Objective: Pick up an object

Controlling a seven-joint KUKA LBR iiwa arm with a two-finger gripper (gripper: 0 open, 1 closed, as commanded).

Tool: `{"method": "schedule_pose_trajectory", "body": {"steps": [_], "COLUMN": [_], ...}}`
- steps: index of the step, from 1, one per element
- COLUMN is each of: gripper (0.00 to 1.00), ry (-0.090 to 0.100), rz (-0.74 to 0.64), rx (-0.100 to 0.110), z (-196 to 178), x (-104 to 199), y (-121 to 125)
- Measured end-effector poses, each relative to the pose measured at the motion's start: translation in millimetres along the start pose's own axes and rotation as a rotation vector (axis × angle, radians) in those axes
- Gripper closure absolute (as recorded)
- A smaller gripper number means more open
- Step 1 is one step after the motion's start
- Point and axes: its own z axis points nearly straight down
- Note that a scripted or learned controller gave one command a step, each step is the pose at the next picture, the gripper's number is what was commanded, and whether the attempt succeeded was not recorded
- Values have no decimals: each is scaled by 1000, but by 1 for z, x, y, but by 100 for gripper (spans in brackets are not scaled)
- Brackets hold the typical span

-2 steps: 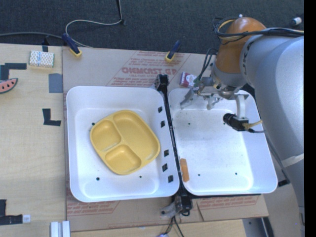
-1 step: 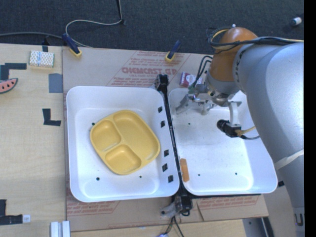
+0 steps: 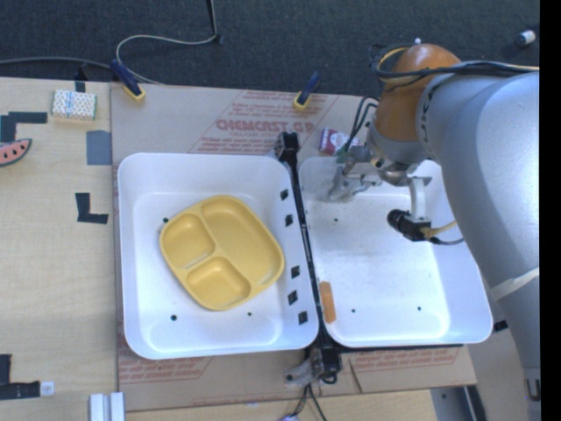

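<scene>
A yellow divided plate [image 3: 221, 251] lies in the left bin [image 3: 140, 235], near its middle. A small orange piece [image 3: 327, 301] lies at the left edge of the right bin [image 3: 438, 314], near the front. My gripper [image 3: 344, 185] hangs over the far left part of the right bin, well behind the orange piece. Its fingers point down toward the bin floor and I see nothing between them. The grey arm and its orange band [image 3: 412, 77] hide the bin's far right corner.
A black divider with clips [image 3: 296, 235] runs between the two bins. A small red and white packet [image 3: 330, 140] lies on the cardboard behind the right bin. Blue and yellow clamps [image 3: 128, 79] sit at the cardboard's back edge. Cables cross the dark floor beyond.
</scene>
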Motion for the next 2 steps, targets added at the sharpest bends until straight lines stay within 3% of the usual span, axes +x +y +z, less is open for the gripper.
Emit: {"method": "schedule_pose_trajectory", "body": {"steps": [2], "gripper": [100], "ry": [1], "rz": [-2], "rx": [2], "z": [-19], "x": [1], "y": [0]}}
